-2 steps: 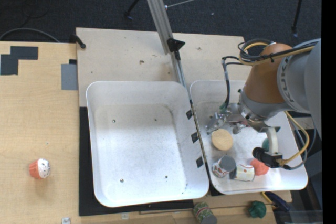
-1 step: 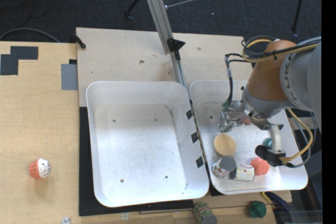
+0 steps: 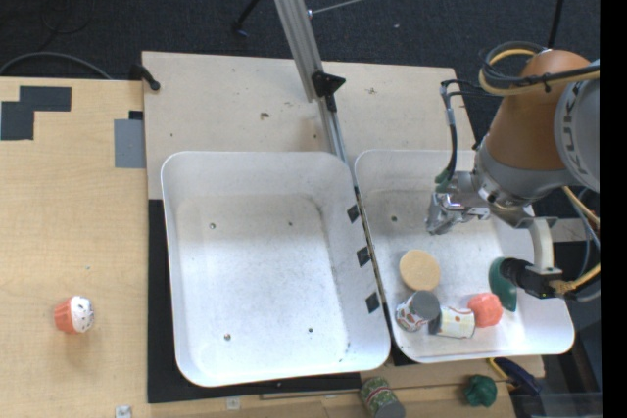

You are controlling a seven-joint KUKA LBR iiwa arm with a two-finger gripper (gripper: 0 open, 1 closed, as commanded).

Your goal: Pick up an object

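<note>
**Gripper point(image 3: 443, 212) over the right bin point(image 3: 402, 196); grip state cannot be told.**

The left bin point(image 3: 255, 250) and the right bin lie side by side, parted by an aluminium rail point(image 3: 297, 20) that slants in from the top. The grey arm point(image 3: 534, 137), with its orange band, reaches in from the right and carries the gripper over the upper middle of the right bin. Whether the claw is released or clenched cannot be told. The objects to pick lie in the lower part of that bin, below the gripper and apart from it:
- a tan disc point(image 3: 419, 269), nearest the gripper
- a dark green object point(image 3: 503, 277) at the right
- an orange-red object point(image 3: 485, 309)
- a white block point(image 3: 455, 321) touching the orange-red object
- a grey-and-white object point(image 3: 419, 311) just beside the block

A small red-and-white object point(image 3: 73, 315) lies on the wooden bench point(image 3: 69, 210), well left of both bins.
</note>
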